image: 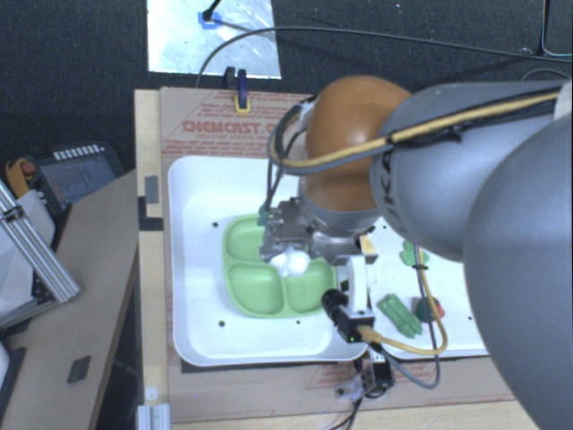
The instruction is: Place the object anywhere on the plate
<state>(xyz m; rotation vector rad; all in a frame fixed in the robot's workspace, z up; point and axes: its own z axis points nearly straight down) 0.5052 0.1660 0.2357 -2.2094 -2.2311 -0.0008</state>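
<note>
The claw hangs over the green plate in the left bin, with a small white object right beneath it at the plate's middle; whether the claw is spread or pinching, I cannot tell.

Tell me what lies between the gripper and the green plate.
In the camera view, a small white object shows right under the gripper, over the middle of the green plate. Whether it touches the plate cannot be told.
</note>
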